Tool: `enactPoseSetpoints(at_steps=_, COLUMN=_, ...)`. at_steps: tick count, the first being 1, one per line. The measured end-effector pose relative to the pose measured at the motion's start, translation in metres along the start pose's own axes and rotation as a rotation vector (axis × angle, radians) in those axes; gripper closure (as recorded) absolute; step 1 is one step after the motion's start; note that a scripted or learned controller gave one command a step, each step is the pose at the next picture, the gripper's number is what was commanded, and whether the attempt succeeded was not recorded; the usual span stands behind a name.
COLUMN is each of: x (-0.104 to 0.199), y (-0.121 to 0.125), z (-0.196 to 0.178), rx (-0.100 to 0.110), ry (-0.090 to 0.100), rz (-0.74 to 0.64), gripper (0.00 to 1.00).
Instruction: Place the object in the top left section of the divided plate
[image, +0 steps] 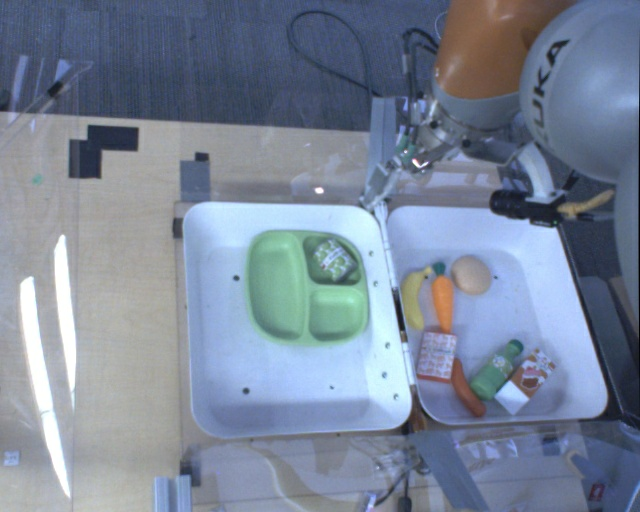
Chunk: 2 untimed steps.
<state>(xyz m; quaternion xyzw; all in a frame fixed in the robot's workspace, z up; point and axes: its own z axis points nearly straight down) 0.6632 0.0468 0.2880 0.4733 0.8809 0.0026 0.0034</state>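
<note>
Camera view, looking down at a slant, showed the arm (560, 60) reaching in from the right, with its pincer (405, 165) hanging over the far rim where the two white bins met. Whether the pincer was open or closed could not be told; glare and cabling blurred its tip, and nothing could be seen in its grip.

Below and to the left of the pincer lay the left bin (230, 400), and in it the green divided plate (285, 290). A small green-and-white patterned object (332, 260) sat inside the plate's smaller upper compartment, the one nearest the pincer, on the plate's right side as the camera saw it. It rested low within the walls of that section, apart from the rim, which suggested it had been set down there and not merely dropped beside the plate. Whether that compartment counted as the "top left" depended on how the plate was meant to be read; from these pixels I could not settle it.

Below and to the right of the pincer, the right bin (560, 300) held the remaining items clustered together: a banana (412, 298), a carrot (442, 302), a pale round piece (471, 275), a small red-and-white carton (436, 357), a green bottle (496, 369) and a box (527, 379).
</note>
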Motion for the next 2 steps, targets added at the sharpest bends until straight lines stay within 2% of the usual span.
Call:
enactPoseSetpoints(at_steps=1, x=0.0, y=0.002, z=-0.0122, rx=-0.007, ry=-0.003, rz=-0.002, gripper=1.0)
enactPoseSetpoints(at_steps=2, x=0.0, y=0.002, z=-0.0122, rx=-0.007, ry=-0.003, rz=-0.003, gripper=0.0)
